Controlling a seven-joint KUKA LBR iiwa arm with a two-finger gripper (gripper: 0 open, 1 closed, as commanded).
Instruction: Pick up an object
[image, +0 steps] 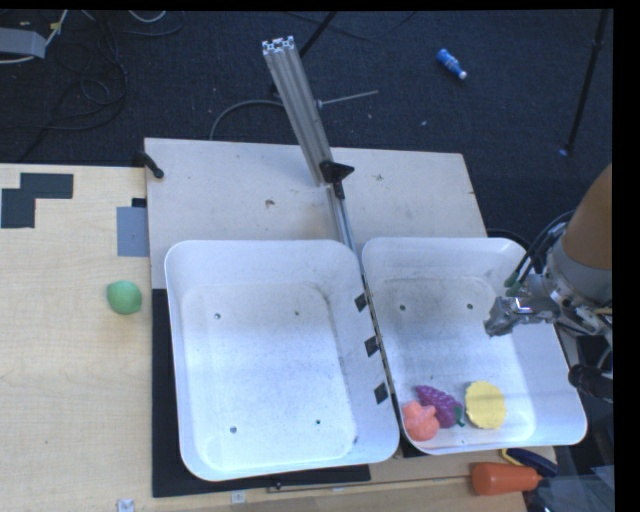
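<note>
In the right bin (440, 262), three small objects lie near the front edge: an orange-pink piece (419, 421), a purple grape bunch (440, 402) and a yellow round piece (485, 405). My gripper (503, 319) hangs over the right side of this bin, behind and to the right of the objects and well apart from them. Nothing shows between its fingers. The grey arm with its orange band (592, 230) comes in from the right edge.
The left bin (185, 262) sits beside the right one, with black clips along the shared wall. A green ball (124, 297) lies on the wooden bench at left. An orange object (505, 478) lies in front of the right bin. A metal bar (305, 110) slants behind the bins.
</note>
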